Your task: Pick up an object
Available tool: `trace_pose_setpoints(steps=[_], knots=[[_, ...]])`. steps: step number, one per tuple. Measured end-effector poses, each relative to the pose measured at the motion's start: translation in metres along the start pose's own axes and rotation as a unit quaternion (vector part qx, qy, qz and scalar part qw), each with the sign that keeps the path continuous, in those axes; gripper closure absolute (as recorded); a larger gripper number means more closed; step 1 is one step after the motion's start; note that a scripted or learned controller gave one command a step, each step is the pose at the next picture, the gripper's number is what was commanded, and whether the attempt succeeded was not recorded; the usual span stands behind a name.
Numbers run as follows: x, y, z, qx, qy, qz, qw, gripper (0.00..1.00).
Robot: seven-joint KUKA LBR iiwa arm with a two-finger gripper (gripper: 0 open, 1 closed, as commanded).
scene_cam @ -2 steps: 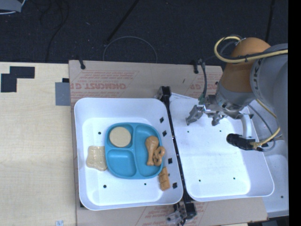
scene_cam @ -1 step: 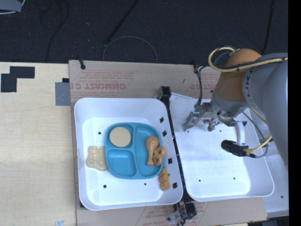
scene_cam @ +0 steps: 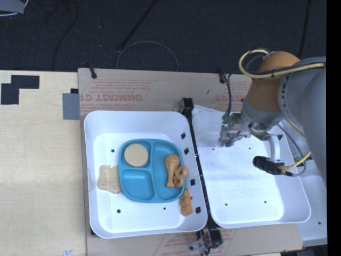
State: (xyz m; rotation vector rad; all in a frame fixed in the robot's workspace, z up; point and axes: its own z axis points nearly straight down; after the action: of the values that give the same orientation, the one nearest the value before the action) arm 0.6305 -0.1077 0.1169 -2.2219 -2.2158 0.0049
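My gripper [scene_cam: 228, 138] hangs low over the far left part of the right bin [scene_cam: 250, 209], close to the bin's floor, with nothing visible between its fingers. In the left bin [scene_cam: 98, 143] lies a blue divided plate [scene_cam: 141, 188]. A round tan cracker [scene_cam: 135, 154] sits in the plate's far left compartment and a tan pretzel-like piece [scene_cam: 175, 170] in its right one. A pale toast-like piece [scene_cam: 109, 178] lies left of the plate. A small brown piece [scene_cam: 186, 202] rests by the plate's near right corner.
A black divider clamp [scene_cam: 193, 153] runs between the two bins. A black cable end [scene_cam: 266, 165] hangs over the right bin, right of my gripper. The arm's grey body and orange band [scene_cam: 272, 84] loom over the right bin's far right corner.
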Motion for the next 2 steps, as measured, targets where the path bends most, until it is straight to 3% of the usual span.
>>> trace_pose_setpoints(steps=[2], knots=[[-0.005, 0.001, -0.095, -0.003, 0.0, -0.001, 1.0, 1.0]])
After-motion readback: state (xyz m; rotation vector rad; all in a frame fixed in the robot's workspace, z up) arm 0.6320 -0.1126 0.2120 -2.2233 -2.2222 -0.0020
